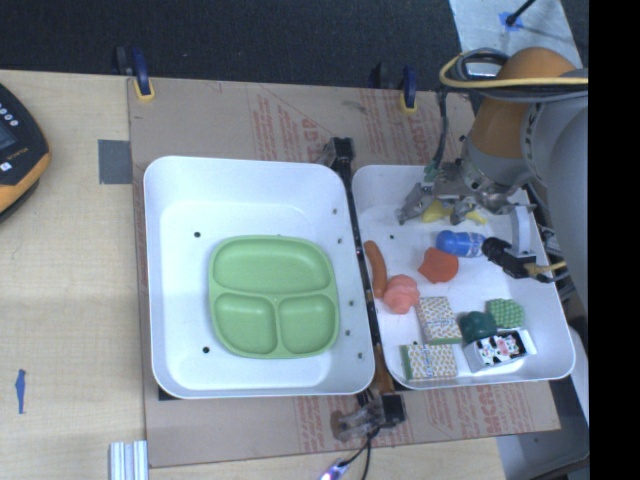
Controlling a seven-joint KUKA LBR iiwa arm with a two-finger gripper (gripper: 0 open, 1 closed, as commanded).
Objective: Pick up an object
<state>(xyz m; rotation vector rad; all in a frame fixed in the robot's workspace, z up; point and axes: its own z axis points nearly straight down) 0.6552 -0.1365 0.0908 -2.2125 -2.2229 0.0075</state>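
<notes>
Here the gripper [440,206] is hovering over the right bin's [560,363] far end, fingers spread and gripping nothing, directly over a yellow piece [434,210] (partly hidden).

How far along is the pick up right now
Done: the gripper is down in the right bin, at its far end, over something yellow. In hand: nothing clearly; whether it has gripped the yellow thing can't be told. Left: the grasp and lift. The blue object, orange lump, pink lump and sausage lie untouched nearby.
</notes>
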